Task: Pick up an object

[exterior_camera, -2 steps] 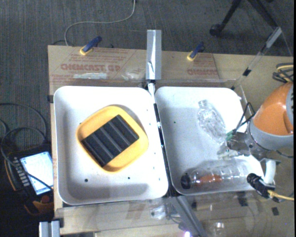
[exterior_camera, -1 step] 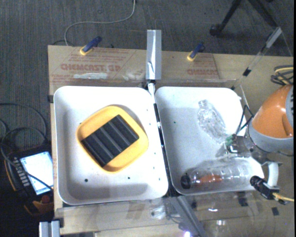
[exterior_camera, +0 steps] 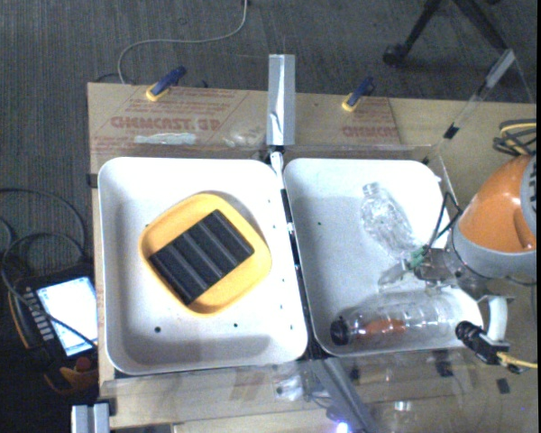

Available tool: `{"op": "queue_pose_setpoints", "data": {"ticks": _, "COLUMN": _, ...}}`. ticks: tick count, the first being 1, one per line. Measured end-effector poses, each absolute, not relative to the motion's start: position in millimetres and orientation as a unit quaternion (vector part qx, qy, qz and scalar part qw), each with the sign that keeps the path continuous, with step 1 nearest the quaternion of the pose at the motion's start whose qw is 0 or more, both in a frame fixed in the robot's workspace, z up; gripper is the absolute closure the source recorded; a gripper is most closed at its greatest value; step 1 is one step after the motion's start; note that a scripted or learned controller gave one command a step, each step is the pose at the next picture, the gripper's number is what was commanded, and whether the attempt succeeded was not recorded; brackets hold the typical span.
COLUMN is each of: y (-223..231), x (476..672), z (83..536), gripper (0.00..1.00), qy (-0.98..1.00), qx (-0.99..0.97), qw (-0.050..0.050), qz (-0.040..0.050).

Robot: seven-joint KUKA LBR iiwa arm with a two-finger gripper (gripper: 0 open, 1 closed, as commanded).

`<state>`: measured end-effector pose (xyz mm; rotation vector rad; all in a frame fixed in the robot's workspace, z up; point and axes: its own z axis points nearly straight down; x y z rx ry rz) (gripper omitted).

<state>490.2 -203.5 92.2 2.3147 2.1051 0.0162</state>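
While its state stays unclear, the end effector (exterior_camera: 413,269) hovers over the clear bottle (exterior_camera: 398,321).

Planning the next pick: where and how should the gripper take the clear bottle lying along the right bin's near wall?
Grip the clear bottle across its round mid-body, coming from above. It lies on its side along the right bin wall, dark cap pointing left, so fingers would likely straddle its width.

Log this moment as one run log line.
arm: over right bin | clear plastic bottle: lying there | yellow tray with black ribbed insert: left bin
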Motion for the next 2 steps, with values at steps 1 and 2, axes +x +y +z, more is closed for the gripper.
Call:
{"op": "queue_pose_setpoints", "data": {"ticks": 1, "y": -203, "x": 544.0, "z": 102, "gripper": 0.00, "qy": 0.640, "qx": 0.768, "qw": 0.000, "qz": -0.0008}}
{"op": "queue_pose_setpoints", "data": {"ticks": 2, "y": -158, "x": 522.9, "z": 141, "gripper": 0.00, "qy": 0.578, "qx": 0.816, "qw": -0.001, "qz": -0.0010}}
